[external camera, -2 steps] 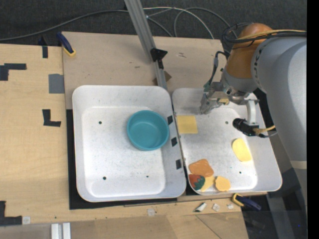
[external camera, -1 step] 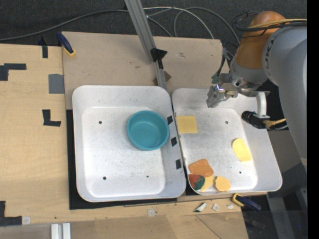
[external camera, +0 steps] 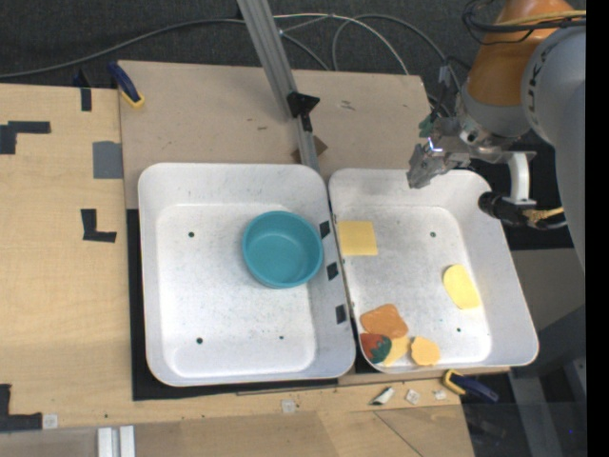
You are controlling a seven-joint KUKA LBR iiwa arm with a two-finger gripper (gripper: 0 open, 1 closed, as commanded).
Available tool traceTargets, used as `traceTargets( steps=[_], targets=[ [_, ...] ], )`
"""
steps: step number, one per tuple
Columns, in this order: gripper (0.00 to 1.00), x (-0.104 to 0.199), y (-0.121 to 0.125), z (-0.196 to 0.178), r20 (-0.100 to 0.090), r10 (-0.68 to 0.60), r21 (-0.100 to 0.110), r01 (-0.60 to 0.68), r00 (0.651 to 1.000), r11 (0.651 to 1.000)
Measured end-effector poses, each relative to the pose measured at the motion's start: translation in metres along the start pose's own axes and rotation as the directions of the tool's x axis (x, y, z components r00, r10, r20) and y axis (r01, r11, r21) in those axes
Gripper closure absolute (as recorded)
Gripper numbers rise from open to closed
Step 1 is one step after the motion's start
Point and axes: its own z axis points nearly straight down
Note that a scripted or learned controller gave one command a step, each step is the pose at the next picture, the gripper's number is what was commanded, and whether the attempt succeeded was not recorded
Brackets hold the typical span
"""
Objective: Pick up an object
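A robotics lab: plywood bench [external camera: 57, 255], taped marks, loose cables [external camera: 362, 36], twin white bins [external camera: 152, 198].

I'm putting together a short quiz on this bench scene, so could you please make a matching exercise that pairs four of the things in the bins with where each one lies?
Things:
1. blue bowl
2. yellow square
3. yellow oval piece
4. orange piece

Places:
A. right bin, near its right wall
B. left bin, towards its right side
C. right bin, near its front left corner
D. right bin, by its left wall towards the back

Pairs: 1-B, 2-D, 3-A, 4-C
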Motion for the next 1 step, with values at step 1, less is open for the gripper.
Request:
traceTargets(
  steps=[1],
  targets=[
    [1.0,0.0607,-0.0022,0.0055,-0.003,-0.005,0.007,0.005,1.0,1.0]
  ],
)
